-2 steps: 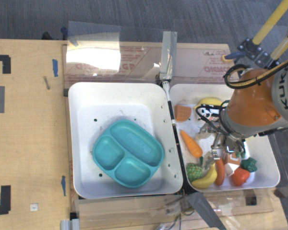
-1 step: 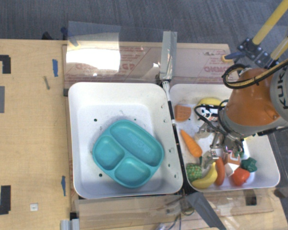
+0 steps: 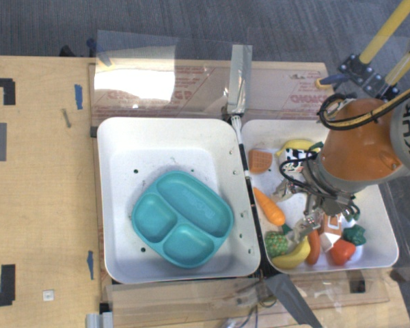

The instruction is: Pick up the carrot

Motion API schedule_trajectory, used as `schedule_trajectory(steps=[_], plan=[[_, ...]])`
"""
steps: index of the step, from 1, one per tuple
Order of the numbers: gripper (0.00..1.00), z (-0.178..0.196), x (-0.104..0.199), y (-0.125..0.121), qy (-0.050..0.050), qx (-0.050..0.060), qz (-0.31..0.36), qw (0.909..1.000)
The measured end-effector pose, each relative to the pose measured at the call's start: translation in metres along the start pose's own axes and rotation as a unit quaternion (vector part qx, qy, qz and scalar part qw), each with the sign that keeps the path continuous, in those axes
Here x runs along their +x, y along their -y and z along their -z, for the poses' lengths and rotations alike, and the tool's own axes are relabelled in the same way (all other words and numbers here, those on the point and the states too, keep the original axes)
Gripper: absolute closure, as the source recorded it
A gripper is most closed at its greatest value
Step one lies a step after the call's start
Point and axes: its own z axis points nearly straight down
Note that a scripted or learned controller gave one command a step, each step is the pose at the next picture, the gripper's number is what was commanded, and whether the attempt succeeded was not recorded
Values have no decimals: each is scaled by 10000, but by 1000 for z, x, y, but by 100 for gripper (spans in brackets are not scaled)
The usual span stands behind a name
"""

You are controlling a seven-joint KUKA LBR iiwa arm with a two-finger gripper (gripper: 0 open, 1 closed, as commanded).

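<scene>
The gripper [image 3: 313, 219] is hanging in the right bin [image 3: 386, 251], just right of the carrot [image 3: 269, 206]; whether it is clenched I cannot tell. The carrot is lying against that bin's left wall, above a banana [image 3: 292, 255].

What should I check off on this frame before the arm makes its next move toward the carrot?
1. Carrot in view, lying in the right bin near its left wall: ok.
2. Carrot's top side free of other items: ok; the banana and the green toy vegetable lie just below its tip.
3. Gripper over the carrot: not ok, it sits to the carrot's right, above the pile of toy food.
4. Carrot between the fingers: not ok.
5. Finger opening: cannot tell.
6. Teal divided plate in the left bin, out of the way: ok.
</scene>
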Motion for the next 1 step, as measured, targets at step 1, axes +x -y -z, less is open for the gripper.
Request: schedule_trajectory(steps=[1], plan=[[100, 12, -1, 0, 4, 12, 0, 10000]])
